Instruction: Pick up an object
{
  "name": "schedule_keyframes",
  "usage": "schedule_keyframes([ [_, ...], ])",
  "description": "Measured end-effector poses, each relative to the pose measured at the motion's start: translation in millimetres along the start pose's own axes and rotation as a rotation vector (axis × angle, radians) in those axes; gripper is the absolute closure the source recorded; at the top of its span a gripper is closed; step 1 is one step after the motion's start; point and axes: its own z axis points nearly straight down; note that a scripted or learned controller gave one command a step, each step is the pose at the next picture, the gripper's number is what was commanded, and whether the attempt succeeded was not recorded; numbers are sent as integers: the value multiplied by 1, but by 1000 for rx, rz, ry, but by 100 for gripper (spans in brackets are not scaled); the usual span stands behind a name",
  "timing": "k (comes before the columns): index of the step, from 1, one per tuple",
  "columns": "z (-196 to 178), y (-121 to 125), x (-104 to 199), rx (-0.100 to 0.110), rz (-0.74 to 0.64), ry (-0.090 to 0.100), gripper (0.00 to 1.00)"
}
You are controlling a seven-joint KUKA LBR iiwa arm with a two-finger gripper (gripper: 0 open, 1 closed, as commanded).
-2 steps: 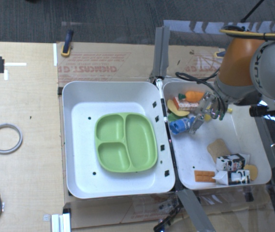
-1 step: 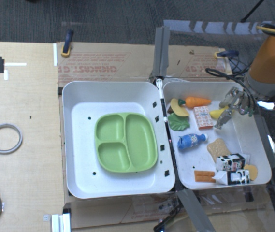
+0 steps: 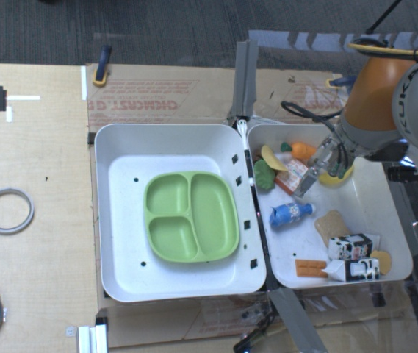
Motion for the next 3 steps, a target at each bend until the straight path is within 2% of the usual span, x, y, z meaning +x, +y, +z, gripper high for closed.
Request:
schedule_keyframes([
  [1,-10,1,-1,0,-3,-6,100],
  [2,-134,88,72,-2,-81,-2,100],
  [3,-142,148,94,-1,-19,-1,100],
])
